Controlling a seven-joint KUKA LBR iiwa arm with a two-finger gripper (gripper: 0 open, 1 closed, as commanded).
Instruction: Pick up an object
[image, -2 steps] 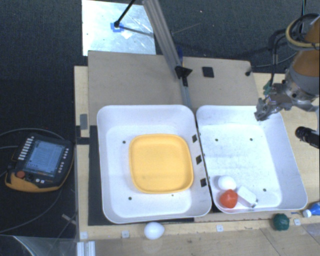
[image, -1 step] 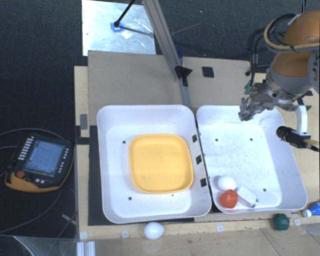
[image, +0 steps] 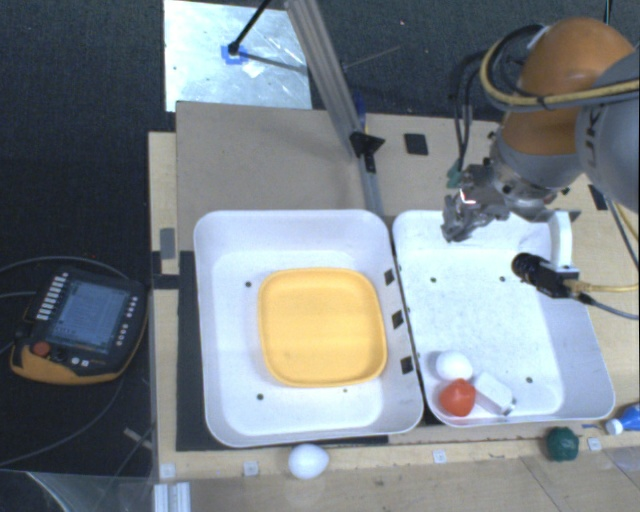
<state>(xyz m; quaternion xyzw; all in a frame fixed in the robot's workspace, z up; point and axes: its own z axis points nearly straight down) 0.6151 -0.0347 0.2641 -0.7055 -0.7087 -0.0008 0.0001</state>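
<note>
Red ball (image: 457, 398), white ball (image: 453, 365), white block (image: 494, 392): clustered, touching, at near corner of right bin (image: 580, 330); block tilted.

The bench (image: 250, 150) bears 2 white bins: the left bin (image: 225, 300) touches the right bin (image: 570, 330). Just in front of the left bin lies a white egg-shaped object (image: 308, 461); a dark green ball (image: 562, 443) sits farther right.
</note>
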